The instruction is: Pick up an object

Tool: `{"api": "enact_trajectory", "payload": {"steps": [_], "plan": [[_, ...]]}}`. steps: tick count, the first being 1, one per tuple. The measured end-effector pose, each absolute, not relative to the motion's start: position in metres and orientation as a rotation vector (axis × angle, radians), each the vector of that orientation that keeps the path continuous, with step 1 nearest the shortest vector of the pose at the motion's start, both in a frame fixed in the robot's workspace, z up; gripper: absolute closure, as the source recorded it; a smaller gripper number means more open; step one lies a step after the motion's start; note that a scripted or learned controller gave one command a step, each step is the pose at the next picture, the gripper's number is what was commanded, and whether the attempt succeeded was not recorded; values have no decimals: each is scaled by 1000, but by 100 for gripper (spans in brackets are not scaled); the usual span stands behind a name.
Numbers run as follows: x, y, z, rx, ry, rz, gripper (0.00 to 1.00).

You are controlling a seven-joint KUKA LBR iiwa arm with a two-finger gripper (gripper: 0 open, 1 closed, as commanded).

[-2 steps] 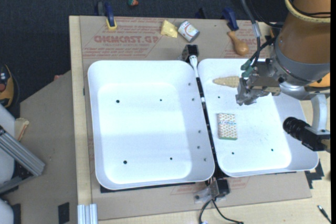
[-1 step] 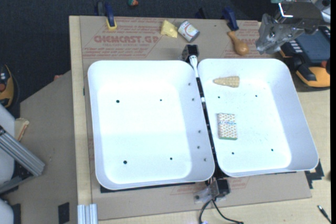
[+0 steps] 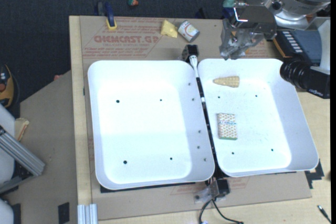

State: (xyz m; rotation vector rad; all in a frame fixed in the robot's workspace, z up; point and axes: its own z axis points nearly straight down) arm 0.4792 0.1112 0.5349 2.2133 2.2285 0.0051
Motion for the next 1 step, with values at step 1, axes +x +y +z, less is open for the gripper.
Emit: {"api": "enact_trajectory", "payload": {"steps": [1], "plan": [[479, 176, 535, 2213, 2228, 6, 100]]}}
